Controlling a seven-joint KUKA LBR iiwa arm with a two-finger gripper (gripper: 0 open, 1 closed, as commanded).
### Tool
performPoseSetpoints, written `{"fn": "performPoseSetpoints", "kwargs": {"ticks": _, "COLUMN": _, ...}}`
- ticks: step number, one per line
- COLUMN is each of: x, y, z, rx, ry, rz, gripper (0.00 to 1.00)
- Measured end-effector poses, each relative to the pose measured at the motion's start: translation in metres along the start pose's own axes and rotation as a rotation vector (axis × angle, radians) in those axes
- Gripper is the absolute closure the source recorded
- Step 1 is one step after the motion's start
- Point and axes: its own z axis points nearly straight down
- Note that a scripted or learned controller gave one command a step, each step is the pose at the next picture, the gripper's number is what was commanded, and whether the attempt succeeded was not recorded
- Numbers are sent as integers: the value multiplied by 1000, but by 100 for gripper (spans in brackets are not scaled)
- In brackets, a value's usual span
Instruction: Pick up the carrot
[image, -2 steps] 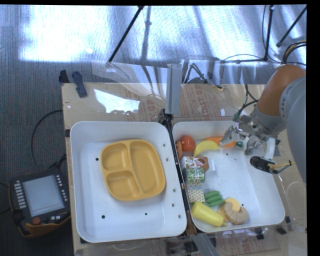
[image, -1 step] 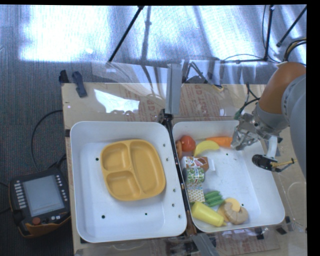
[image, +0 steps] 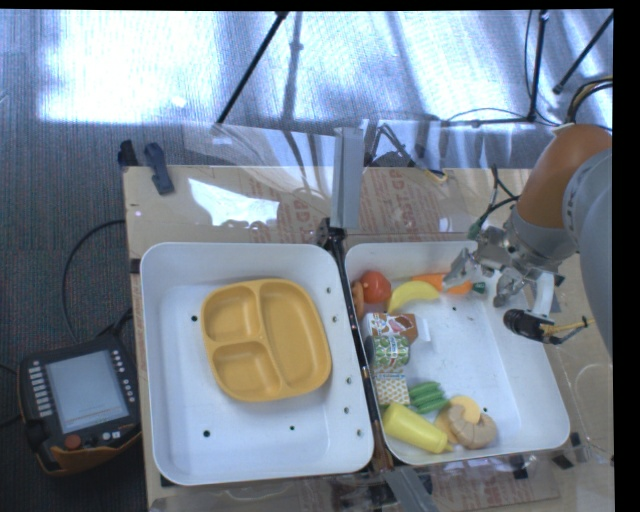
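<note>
Your arm (image: 565, 190) comes in from the right, orange band up near the top edge, and the hand (image: 487, 272) sits low at the far side of the right bin (image: 520, 390). Look just left of it: the carrot (image: 443, 283), a short orange piece, lies on the bin floor near the back wall, its right end touching or just beside the nearest finger (image: 463, 266). The fingers look spread with a gap between them, and nothing sits in that gap, so I judge the hand open and not holding anything. The carrot lies beside the hand rather than inside it.

Why there? The carrot is tucked close to the back rim, so you have to reach in from that side, and the wall leaves little room to straddle it. The yellow banana (image: 412, 294) lies right against the carrot's left end, with the tomato (image: 375, 287) beyond it. That crowding is your risk: a closing finger could catch the banana or nudge the carrot away.

The rest of the right bin is stacked along its left wall, with a can (image: 388, 352), green beans (image: 428, 396) and a yellow bottle (image: 414, 428). The left bin (image: 170, 420) carries the yellow divided plate (image: 266, 338). By my reading the pick is not yet made; the hand needs shifting left over the carrot first.
</note>
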Motion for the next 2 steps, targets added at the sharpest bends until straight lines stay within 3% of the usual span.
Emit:
{"fn": "performPoseSetpoints", "kwargs": {"ticks": 1, "x": 1, "y": -2, "z": 17, "rx": 3, "ry": 5, "rz": 98, "gripper": 0}}
{"fn": "performPoseSetpoints", "kwargs": {"ticks": 2, "x": 1, "y": -1, "z": 8, "rx": 0, "ry": 1, "rz": 93, "gripper": 100}}
